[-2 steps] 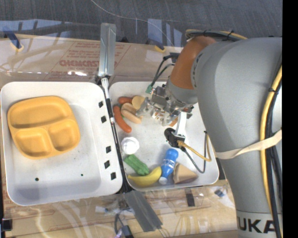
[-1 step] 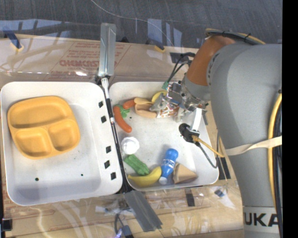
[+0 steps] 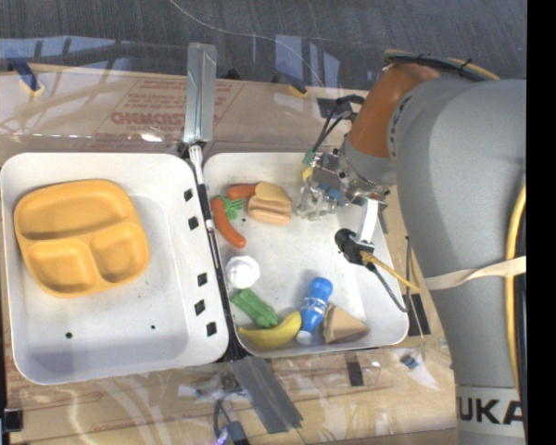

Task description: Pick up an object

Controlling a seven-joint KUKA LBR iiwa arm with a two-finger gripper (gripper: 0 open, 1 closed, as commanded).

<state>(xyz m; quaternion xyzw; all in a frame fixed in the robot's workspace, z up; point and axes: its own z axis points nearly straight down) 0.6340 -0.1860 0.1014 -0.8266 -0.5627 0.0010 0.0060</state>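
Observation:
My gripper hangs low over the upper right part of the right bin, just right of a tan bun-like toy. Nothing shows in its grasp. Left of the bun lie an orange carrot and a shorter orange piece with a green top. Further toward the front edge are a white cup, a green piece, a banana, a blue bottle and a brown wedge.
The left bin holds a yellow divided tray. A metal divider strip runs between the bins at the back. The arm's grey body covers the right bin's right side, with a cable hanging beside it.

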